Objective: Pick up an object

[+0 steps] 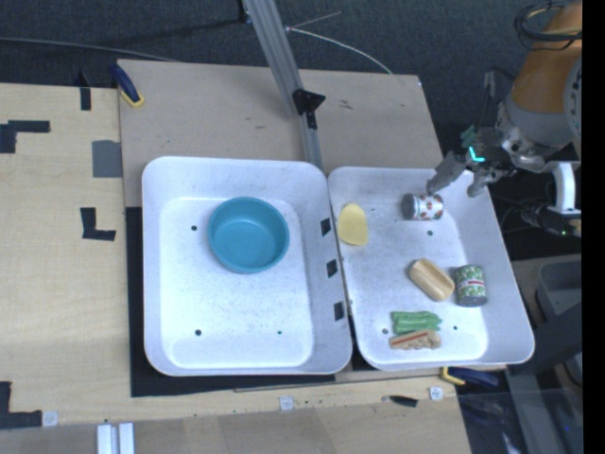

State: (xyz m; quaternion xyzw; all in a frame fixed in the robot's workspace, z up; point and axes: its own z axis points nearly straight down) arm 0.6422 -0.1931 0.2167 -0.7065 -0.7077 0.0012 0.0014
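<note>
Your tool (460, 173) hovers at the right bin's (501, 348) far edge, just beside a small tipped can (422, 206). You cannot tell its grip state.

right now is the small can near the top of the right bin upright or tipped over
Tipped over: the small can lies on its side in the right bin, its round end facing left.
</note>
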